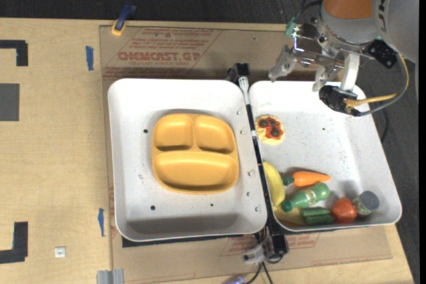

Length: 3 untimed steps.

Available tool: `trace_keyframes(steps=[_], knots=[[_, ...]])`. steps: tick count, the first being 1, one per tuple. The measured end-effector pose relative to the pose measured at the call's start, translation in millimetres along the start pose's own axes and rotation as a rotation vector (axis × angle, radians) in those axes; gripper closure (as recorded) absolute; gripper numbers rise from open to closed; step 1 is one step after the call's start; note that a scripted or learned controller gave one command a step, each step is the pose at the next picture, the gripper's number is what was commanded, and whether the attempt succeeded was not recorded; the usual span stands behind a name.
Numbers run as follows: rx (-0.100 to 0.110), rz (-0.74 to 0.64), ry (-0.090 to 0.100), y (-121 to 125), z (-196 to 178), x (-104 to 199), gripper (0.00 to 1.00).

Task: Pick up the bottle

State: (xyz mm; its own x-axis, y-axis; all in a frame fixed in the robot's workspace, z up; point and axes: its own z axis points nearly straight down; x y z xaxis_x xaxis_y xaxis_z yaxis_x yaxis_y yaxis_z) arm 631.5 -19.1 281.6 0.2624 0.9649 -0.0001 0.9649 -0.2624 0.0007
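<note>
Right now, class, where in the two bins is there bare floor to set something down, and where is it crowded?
Free: the right bin's middle, between the pizza slice and the near-edge pile. Narrow strips ring the yellow tray in the left bin. Crowded: banana, carrot, green bottle, tomato.

One fixed camera looks down aslant on both bins (pixel 126 143) from above

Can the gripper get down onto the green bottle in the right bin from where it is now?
Probably, but it is crowded. The gripper hangs over the bin's far edge, with bare floor between. The bottle lies on its side, with the carrot, banana and tomato close around it.
</note>
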Motion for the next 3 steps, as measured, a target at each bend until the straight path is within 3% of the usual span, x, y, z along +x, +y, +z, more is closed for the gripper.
trace_keyframes(steps=[1,2,3], knots=[[0.004,0.042,0.0,-71,97,21,0.0],[0.001,0.435,0.0,-98,-4,-3,0.0],[0.004,0.002,0.0,-163,-43,20,0.0]])
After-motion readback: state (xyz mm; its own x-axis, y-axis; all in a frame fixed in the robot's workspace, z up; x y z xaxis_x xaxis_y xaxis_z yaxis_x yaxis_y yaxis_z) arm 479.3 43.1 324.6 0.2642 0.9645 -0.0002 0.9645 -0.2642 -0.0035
